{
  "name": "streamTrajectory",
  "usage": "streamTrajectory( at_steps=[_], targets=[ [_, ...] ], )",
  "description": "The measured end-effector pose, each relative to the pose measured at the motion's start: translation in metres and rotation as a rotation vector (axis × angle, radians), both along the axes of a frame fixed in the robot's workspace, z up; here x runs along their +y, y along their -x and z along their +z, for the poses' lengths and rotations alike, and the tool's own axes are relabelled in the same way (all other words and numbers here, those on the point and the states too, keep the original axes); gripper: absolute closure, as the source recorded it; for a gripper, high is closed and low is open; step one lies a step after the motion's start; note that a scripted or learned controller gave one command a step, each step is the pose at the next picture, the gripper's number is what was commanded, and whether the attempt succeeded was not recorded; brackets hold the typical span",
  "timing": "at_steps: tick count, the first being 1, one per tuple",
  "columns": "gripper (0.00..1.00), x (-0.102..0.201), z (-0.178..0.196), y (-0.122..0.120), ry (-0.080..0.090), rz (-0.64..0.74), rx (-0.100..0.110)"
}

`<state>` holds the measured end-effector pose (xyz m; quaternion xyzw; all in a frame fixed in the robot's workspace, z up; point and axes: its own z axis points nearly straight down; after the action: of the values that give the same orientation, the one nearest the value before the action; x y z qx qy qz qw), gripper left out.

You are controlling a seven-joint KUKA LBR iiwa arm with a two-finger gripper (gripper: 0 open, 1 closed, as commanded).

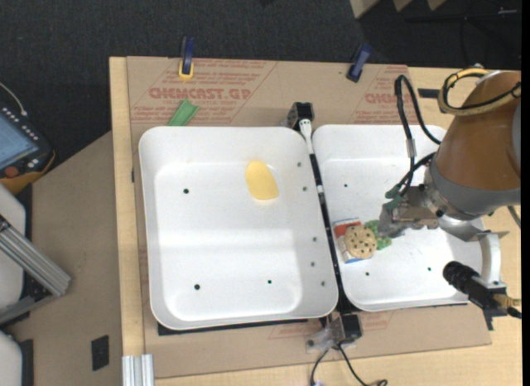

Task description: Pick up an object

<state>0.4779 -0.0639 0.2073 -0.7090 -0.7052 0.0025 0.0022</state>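
Two shallow white bins on a cardboard-covered bench (248, 351), seen from above at a slant.

Left bin (166, 235): one yellow oval object (262, 180), long axis running roughly far-to-near, tilted slightly; it lies in the far-centre part of the bin, apart from all walls.

Right bin (414, 285): a small tan block w/ dark spots (359, 243), roughly square so no clear long axis, near the bin's left wall. A red-and-white flat piece (345, 229) shows at its far-left edge, touching or under it. Green bits (377, 234) sit between block and gripper.

Writing: red print on the cardboard reads approx. "CHEMCAST G.P" behind the left bin; a second, partly covered print shows behind the right bin, not legible in full.

Arm (484, 140): enters from the right, orange band uppermost, grey wrist below, bent down over the right bin w/ black cables looped along it. Gripper (396, 217) is low, just right of the spotted block, near or touching the green bits. Whether the claw is released or clenched: cannot tell; nothing is visibly held.

Blue/yellow clamps (186, 60) pin the cardboard's far edge.
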Motion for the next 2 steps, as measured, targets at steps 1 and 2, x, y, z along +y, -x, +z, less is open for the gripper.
streamTrajectory(
  at_steps=[1,2],
  targets=[
    [1.0,-0.044,-0.023,0.0,-0.001,0.001,-0.002],
    [1.0,0.027,0.071,-0.003,-0.002,0.015,-0.018]
  ],
)
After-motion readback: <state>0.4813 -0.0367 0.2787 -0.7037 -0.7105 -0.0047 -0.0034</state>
